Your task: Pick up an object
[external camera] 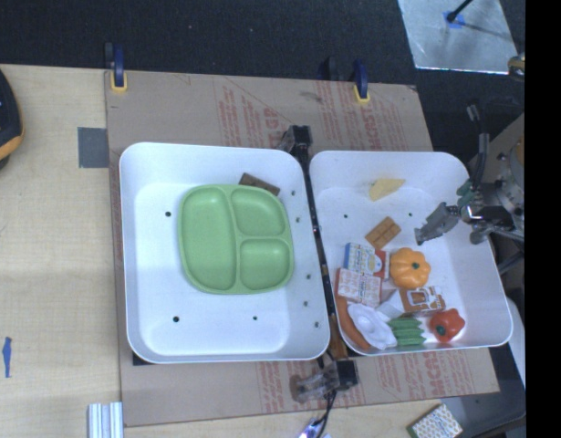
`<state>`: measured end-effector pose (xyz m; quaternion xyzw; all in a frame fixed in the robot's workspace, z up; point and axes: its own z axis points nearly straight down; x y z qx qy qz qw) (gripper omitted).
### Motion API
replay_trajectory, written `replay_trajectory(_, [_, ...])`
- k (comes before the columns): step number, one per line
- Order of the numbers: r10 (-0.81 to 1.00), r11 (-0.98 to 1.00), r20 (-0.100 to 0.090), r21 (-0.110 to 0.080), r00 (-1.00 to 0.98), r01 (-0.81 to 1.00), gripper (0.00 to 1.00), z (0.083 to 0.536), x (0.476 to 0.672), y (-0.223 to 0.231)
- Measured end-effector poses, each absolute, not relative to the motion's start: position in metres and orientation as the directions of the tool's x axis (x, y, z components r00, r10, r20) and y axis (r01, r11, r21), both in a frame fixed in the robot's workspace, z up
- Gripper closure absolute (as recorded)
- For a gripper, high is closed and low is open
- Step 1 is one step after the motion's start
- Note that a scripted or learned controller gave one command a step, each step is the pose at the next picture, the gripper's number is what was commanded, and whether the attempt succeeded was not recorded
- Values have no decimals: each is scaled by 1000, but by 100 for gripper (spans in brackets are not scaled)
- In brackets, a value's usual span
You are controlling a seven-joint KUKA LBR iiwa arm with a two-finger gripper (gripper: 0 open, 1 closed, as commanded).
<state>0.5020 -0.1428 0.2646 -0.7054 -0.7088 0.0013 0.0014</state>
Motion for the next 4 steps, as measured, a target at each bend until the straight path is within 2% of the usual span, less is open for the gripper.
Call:
replay_trajectory(1, [1000,9,3,-13,-9,1000,0,125,532,-109])
replay_trajectory(2, [1000,8,-2,-1,-8,1000,0,90,595,-119])
replay_trajectory(3, [1000,7,-1,-5,-7,1000,100,102,593,-120])
replay_trajectory(4, [1000,11,3,7,-11,1000,100,198,593,-49])
